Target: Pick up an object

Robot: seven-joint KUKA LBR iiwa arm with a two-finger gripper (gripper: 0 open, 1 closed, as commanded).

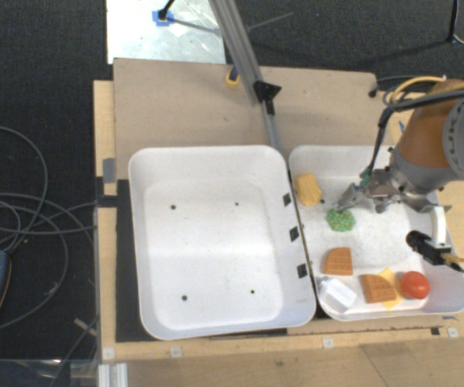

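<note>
We hovered the tool [351, 201] over the green piece [341, 220] – whether its jaws stood wide we couldn't tell – risking a nudge instead of a grip

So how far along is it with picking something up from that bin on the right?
Nothing is lifted yet: every item lies on the floor of the right bin. In hand: the claw is low over that bin, right above the green piece, nothing visibly between its fingers. The grasp and the lift are left.
</note>
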